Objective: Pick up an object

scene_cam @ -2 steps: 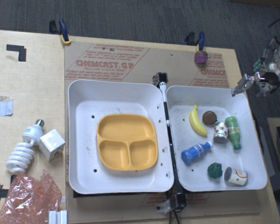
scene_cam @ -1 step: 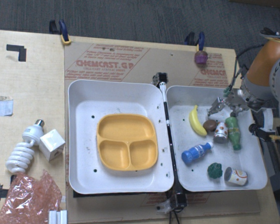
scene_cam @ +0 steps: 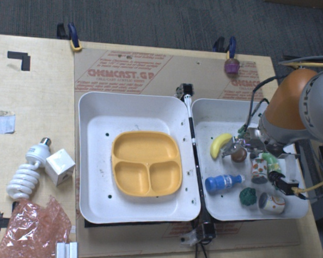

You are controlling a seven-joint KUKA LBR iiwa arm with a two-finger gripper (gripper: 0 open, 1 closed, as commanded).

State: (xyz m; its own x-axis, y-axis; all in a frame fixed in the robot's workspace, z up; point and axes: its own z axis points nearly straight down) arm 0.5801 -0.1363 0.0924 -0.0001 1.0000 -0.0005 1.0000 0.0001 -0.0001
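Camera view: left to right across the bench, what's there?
Spiral light bulb → small white cube → yellow divided tray in the left bin → banana → blue bottle → dark green ball → small mug, in the right bin.

Plastics, paper and wood on your bench

You see two bins of smooth white plastic, the left bin (scene_cam: 88, 165) holding a matt yellow plastic tray (scene_cam: 147, 163), the right bin (scene_cam: 206, 115) a glossy yellow banana (scene_cam: 220, 145) and a shiny blue plastic bottle (scene_cam: 222, 182). Under them lies brown protective paper (scene_cam: 127, 69) printed in red, on a pale, matt wooden bench (scene_cam: 33, 90). Your bulb (scene_cam: 28, 172) has a smooth white spiral, and the red wrap (scene_cam: 32, 232) is crinkled, glossy film.
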